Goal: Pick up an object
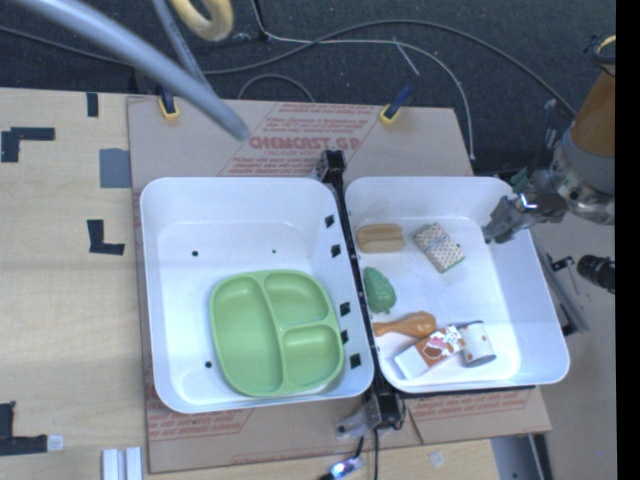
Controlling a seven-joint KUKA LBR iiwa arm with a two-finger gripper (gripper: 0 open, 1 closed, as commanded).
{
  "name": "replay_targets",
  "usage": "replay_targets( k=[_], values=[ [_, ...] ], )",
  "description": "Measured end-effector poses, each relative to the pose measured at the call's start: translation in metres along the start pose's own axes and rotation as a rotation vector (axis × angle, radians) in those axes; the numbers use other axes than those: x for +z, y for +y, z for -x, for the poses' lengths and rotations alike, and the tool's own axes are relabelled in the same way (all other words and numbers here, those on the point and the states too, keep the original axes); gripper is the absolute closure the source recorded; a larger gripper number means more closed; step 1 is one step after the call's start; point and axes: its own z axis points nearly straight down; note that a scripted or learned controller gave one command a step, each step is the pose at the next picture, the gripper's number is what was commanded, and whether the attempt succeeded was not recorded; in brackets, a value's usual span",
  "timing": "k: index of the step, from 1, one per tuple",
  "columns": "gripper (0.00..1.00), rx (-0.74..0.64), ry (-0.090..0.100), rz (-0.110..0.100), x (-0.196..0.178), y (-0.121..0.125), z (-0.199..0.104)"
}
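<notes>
Scanning from the left, you find the left bin [160, 268] holding one green divided plate [275, 333], lying flat toward the near side. It looks like stiff, light plastic, but it sits low and wide, so your only purchase would be its thin rim; I judge it a poor first choice.

Cross the divider into the right bin [530, 298] and the pickable things crowd its left and near parts. The tan block [381, 237] lies near the divider, looking firm and light, with flat sides that should suit a pinch across its short width. Below it, the green lump [379, 290] looks rounded and may roll or slip. Nearer you, the orange drumstick-shaped toy [406, 325] tapers, so take it at the thick end if at all. The speckled packet [439, 246] sits apart from the rest and tilted; it seems soft and light, easy to crush. The small can [478, 344] lies on its side touching the white card [425, 353]; expect it to roll.

At the far right, the gripper [500, 223] hangs over the bin's right rim, carrying nothing that you can see; whether its tips are spread or pressed together you cannot tell here.
</notes>
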Motion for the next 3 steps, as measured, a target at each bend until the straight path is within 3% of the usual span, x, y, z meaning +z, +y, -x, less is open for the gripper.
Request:
replay_targets(
  k=[3],
  values=[
    [1.00,-0.005,0.001,-0.004,0.040,0.013,-0.157]
  ],
)
